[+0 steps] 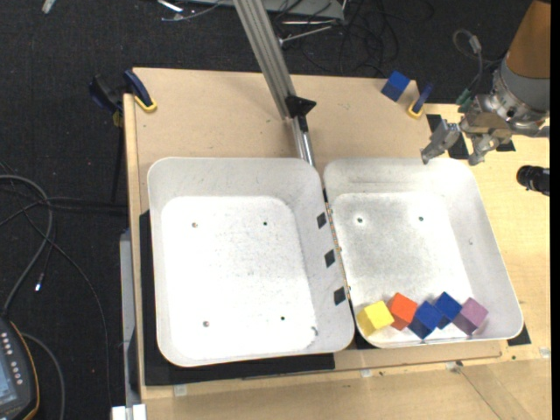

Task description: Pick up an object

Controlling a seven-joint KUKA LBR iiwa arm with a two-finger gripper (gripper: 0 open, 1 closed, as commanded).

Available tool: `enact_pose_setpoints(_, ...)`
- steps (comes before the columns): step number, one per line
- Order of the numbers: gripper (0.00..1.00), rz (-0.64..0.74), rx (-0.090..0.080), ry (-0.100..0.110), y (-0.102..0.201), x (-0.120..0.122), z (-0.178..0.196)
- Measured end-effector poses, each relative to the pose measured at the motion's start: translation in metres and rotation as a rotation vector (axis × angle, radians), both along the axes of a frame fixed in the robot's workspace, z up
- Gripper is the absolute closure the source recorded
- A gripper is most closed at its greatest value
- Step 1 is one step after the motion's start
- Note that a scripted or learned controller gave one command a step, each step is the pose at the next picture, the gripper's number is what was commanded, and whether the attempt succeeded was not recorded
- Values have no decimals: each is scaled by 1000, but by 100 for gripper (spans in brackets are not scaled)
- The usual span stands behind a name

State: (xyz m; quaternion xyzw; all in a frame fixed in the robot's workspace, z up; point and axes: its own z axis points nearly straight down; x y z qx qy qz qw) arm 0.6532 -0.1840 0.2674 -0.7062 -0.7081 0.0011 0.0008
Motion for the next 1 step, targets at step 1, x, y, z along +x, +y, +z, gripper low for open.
enact_pose_setpoints(1, 0, -5, -4, -9, -33, 13, 32)
